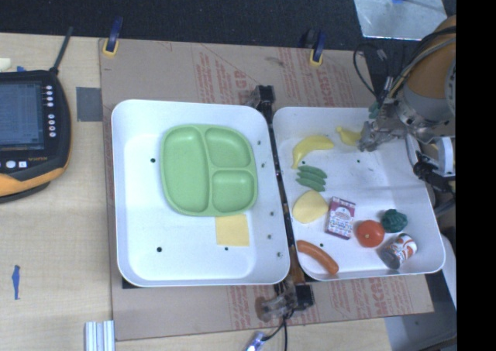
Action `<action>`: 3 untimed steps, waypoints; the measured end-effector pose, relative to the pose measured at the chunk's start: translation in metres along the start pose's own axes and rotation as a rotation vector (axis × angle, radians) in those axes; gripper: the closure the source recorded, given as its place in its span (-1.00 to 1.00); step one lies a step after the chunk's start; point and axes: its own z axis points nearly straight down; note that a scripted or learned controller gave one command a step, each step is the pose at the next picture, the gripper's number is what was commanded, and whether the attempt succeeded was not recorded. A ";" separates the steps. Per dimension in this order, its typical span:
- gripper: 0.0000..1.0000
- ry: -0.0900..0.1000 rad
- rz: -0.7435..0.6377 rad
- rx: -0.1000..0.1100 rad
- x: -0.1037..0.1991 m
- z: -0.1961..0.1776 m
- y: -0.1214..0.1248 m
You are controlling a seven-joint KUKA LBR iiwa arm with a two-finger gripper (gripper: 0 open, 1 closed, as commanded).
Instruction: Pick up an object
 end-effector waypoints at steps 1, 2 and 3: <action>1.00 0.000 0.002 -0.005 0.076 -0.093 0.005; -1.00 0.000 0.003 -0.002 0.076 -0.092 0.004; -1.00 -0.002 0.002 0.001 0.046 -0.071 -0.094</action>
